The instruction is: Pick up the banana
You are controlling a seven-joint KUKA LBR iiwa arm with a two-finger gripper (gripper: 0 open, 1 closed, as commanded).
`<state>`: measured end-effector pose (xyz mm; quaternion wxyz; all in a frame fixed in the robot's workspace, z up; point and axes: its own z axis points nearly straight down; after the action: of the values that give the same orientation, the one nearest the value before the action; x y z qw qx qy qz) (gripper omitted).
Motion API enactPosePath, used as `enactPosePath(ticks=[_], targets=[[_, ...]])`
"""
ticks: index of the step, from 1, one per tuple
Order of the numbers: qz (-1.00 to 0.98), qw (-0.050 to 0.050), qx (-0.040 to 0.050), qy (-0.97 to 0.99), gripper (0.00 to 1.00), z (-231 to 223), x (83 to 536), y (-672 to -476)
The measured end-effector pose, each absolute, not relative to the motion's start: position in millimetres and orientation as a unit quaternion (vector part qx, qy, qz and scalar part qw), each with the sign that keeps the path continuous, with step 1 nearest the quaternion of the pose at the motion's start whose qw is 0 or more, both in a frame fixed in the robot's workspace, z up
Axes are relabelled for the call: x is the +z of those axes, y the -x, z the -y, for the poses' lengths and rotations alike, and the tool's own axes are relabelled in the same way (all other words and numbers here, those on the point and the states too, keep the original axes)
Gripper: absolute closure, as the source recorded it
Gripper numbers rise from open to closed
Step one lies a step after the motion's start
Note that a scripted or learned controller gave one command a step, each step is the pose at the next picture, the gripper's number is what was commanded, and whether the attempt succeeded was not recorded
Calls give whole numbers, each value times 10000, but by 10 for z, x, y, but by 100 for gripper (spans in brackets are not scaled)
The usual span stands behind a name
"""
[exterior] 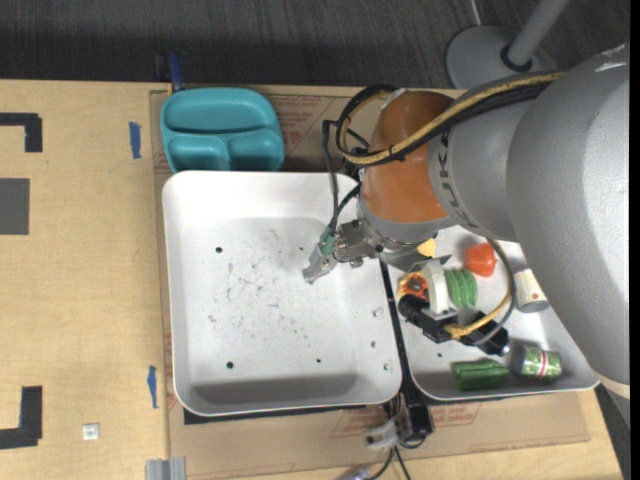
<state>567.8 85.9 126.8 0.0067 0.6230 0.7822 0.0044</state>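
My gripper (pixel 320 260) hangs over the right part of the left bin (pixel 250 368), just above its bare white floor, and I see nothing held in it. A small yellow piece (pixel 427 248) peeks out from under the orange wrist band at the top of the right bin (pixel 575 380). It may be the banana, but the arm hides most of it. The gripper is to the left of that piece, across the wall between the bins.
The right bin holds an orange object (pixel 481 259), a green and white object (pixel 458 289), a green can (pixel 540 365) and a dark green object (pixel 478 373). A teal tray (pixel 222 128) sits behind the left bin. The arm covers the right bin's upper part.
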Motion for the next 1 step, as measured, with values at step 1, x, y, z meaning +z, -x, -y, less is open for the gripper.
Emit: enactPosePath(ticks=[1], targets=[[-7930,8,3,-6093,0,-8,1965,-5561]])
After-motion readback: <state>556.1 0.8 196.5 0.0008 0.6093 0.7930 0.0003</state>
